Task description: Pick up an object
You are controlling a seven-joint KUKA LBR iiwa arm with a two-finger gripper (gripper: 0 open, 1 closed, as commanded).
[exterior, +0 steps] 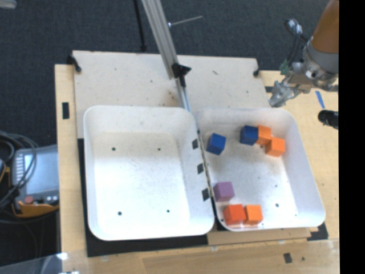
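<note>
Arm: grey, with an orange band above the wrist, it reached in from the right edge of the camera view and hung above the far right corner of the right bin (308, 176).
Gripper: the gripper (278, 99) sat just above the right bin's far rim, over the tabletop (65, 153); whether it was apart or together could not be told, and nothing showed in it.
Right bin: it held seven small cubes.
Far group: a blue cube (248, 135) touched an orange cube (264, 133), with a second orange cube (275, 146) just beside that one, toward the near right.
Lone blue cube: another blue cube (215, 143) lay tilted, near the divide between the bins, apart from the far group.
Purple cube: a purple cube (223, 190) rested close to the left wall of the right bin.
Near pair: a red-orange cube (234, 214) and an orange cube (254, 214) lay touching, against the near rim.
Left bin: the left bin (91, 153) stood beside the right one, their rims meeting.
Mast: a slanted aluminium mast (159, 30) rose from the back of the tabletop, behind the bins.
</note>
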